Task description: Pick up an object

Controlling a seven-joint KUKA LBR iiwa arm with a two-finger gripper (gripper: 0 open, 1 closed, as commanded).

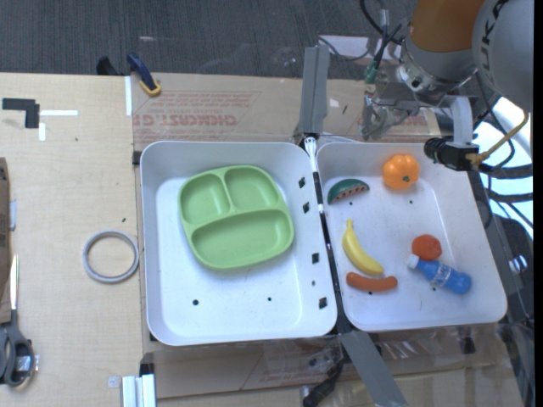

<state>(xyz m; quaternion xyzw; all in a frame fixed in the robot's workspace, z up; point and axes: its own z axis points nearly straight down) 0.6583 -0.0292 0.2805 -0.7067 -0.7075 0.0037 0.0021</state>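
— Where's the arm (475, 24) at?

— Up at the far right corner, orange band and all, hanging over the back rim of the right bin (475, 312). The gripper (379, 119) hangs beyond that rim, above the cardboard rather than over the toys. How far apart its tips stand I cannot tell; cables and brackets crowd them (and the slant doesn't help). Nothing shows between them.

— And what could it grab?

— All of it lies in the right bin. An orange (400, 171) sits near the back wall, nearest the gripper. Left of it, close to the divider, a watermelon slice (347, 190). Toward the middle, a banana (360, 249) lies lengthwise, and a red sausage (372, 283) rests just at its near end, touching or almost. To the right there's a small red-orange round piece (427, 247), and right beside it a blue bottle (442, 275) on its side, white cap pointing toward that piece.

— The left bin?

— The left bin (161, 312) holds a green divided plate (237, 216), three compartments, lying flat in the back half.

— Anything off the bins?

— On the wooden bench (68, 185), a roll of clear tape (110, 256) lies left of the left bin, scissors (15, 346) at the near left edge, and a blue-and-yellow clamp (144, 75) sits up at the back.
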